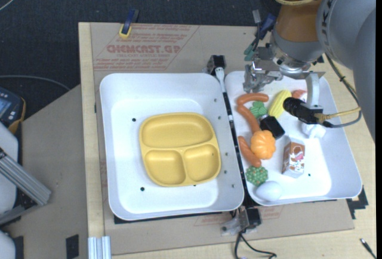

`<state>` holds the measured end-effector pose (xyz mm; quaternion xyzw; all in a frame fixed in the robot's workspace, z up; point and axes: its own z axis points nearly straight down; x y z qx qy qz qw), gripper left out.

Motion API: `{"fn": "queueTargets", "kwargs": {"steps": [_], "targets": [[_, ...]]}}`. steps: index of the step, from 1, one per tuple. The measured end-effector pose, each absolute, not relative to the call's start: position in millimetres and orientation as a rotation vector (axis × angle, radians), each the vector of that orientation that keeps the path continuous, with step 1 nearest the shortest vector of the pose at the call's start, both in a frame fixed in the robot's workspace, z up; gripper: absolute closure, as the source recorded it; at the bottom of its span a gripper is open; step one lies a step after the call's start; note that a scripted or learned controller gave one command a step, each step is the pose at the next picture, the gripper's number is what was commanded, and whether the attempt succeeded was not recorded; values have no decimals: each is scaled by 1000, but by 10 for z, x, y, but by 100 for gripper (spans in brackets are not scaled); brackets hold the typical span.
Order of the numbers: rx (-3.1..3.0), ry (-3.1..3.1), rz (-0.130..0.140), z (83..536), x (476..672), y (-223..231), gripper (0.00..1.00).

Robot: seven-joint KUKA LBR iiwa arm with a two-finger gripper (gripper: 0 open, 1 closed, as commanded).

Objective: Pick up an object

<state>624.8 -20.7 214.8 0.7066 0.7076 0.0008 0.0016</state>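
Two white bins sat side by side; the left bin (113, 132) held a yellow divided tray (178, 148). The right bin (334, 162) was crowded — a sausage (252, 98), a carrot (246, 114), a small orange pumpkin (263, 144), corn (278, 104), broccoli (257, 176), a white egg (268, 190), a little carton (293, 158). The gripper (258, 77) hovered just above the sausage (open or shut, I couldn't tell).

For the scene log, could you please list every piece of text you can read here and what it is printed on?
"CHEMCAST G P", red, on the brown board under the bins; the smaller red lines beneath it are too blurred to read.
The small carton in the right bin bears print too small to read.
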Motion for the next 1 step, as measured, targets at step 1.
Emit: {"fn": "queueTargets", "kwargs": {"steps": [1], "targets": [[2219, 2219, 2, 2175, 6296, -270, 100]]}}
